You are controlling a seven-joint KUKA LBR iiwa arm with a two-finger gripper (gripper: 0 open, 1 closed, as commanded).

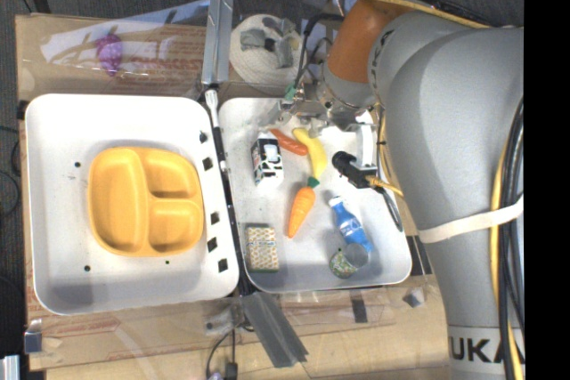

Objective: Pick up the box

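I see small flat patterned cardboard box (262,247) lying at near-left corner of right white bin (392,267), apart from other items. Orange plastic carrot (300,209) just beside it, blue plastic bottle (349,227) further right. Gripper (307,107) at bin's far edge, above yellow banana (314,152). Yellow divided tray (147,198) sits in left bin.
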